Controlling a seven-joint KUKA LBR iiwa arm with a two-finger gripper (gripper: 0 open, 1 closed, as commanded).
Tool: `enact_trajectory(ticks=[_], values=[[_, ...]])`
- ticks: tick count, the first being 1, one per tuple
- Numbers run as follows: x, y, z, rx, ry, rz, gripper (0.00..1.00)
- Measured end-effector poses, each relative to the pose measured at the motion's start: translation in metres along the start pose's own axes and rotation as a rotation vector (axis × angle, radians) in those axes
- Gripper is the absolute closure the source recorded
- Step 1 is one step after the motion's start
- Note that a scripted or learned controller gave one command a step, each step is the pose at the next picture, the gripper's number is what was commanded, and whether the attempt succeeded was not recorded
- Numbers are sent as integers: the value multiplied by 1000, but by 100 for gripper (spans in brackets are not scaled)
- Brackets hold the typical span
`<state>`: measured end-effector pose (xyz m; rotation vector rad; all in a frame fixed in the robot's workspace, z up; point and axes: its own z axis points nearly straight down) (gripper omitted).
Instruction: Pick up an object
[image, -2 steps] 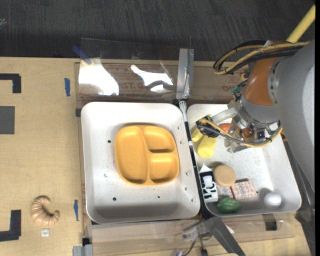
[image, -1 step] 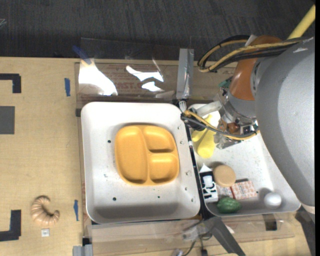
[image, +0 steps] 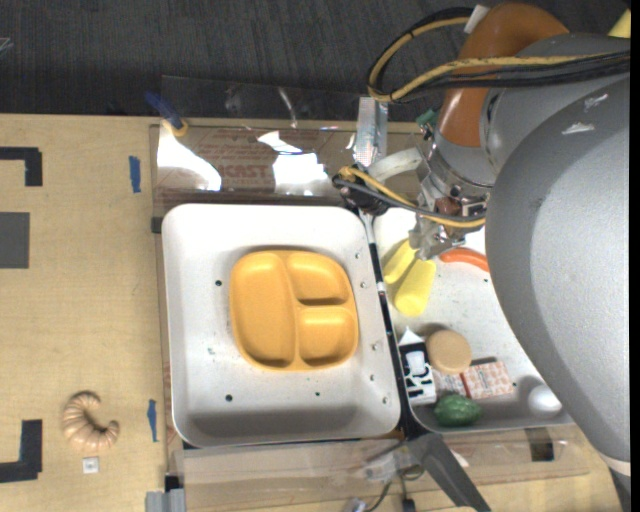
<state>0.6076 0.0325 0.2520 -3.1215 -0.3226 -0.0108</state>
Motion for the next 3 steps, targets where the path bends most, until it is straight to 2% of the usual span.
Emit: enact_trajectory(ticks=[1, 2, 3], values=[[-25, 71, -18, -4, -7, -7, 100], [45, 28, 68, 0, -17, 2, 100], [-11, 74, 68, 0, -12, -190, 100]])
